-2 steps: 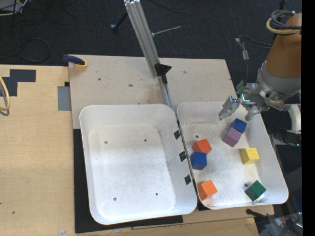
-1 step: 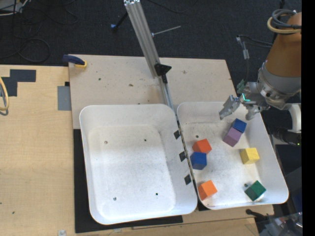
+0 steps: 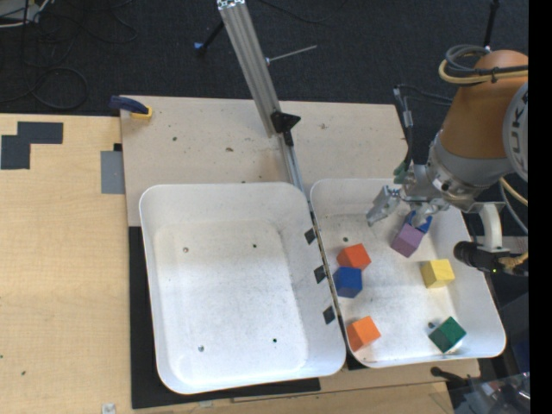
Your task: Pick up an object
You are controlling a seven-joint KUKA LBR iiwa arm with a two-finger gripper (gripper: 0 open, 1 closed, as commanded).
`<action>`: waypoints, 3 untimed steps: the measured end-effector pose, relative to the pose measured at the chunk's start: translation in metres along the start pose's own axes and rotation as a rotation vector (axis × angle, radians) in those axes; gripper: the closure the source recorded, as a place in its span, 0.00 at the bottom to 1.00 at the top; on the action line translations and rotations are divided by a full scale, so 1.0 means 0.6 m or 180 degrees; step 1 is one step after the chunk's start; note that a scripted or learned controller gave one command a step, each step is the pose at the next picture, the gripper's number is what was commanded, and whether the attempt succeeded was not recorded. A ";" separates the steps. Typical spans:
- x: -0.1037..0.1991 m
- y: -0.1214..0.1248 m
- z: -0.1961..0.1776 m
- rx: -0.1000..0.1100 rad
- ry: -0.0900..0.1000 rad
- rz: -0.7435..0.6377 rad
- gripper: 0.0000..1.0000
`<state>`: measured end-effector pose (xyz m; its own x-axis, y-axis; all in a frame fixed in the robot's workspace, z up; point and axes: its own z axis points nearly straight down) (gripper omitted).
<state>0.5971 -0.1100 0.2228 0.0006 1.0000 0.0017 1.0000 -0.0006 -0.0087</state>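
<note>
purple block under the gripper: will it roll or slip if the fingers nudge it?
Probably no rolling: the purple block has flat faces and corners, like a cube. It sits tilted by the gripper, so a nudge may tip it flat. It looks rigid and small, likely light, so it may slide on the smooth right bin floor.

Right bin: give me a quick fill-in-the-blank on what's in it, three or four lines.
1. The blue cube touches the ____ cube just above it.
2. The cube nearest the gripper is ____.
3. The green cube sits near the bin's ____ right corner.
4. The right bin holds ____ cubes in all.

Missing words: orange; purple; front; six
</note>
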 end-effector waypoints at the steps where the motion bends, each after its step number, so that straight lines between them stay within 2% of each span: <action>1: 0.008 -0.003 0.108 0.0005 0.0000 -0.0002 0.00; 2: 0.017 0.008 0.207 -0.0002 0.0000 -0.0008 0.00; 3: 0.012 0.009 0.185 -0.0011 -0.0002 0.0025 1.00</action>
<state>0.6012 -0.1025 0.1119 0.0083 1.0000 0.0010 1.0000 -0.0083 -0.0052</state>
